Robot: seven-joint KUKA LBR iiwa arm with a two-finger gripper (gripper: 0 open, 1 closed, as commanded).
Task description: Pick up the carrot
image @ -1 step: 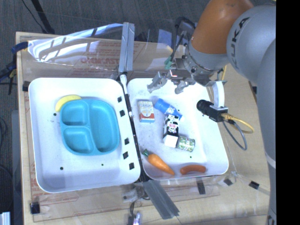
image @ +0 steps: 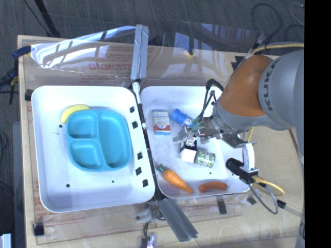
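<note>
The table [image: 77, 218] carries 2 shallow white bins side by side. The carrot [image: 174, 179] lies in the right bin [image: 155, 97], near its front left corner, slanted, with its green stub toward the divider between the bins. Just to its right, along the bin's front wall, lies a reddish sausage [image: 212, 187], apart from the carrot. The arm [image: 258, 89] reaches in from the right, and the claw [image: 190, 134] hangs over the middle of the right bin, well apart from the carrot; whether it is apart or together, I cannot tell. Close around it are a blue object [image: 179, 117], a small carton [image: 161, 123] and a green-labelled can [image: 205, 158]. In the left bin [image: 51, 190] sits a blue 3-compartment plate [image: 98, 140], with a yellow object [image: 74, 111] at its far edge.
</note>
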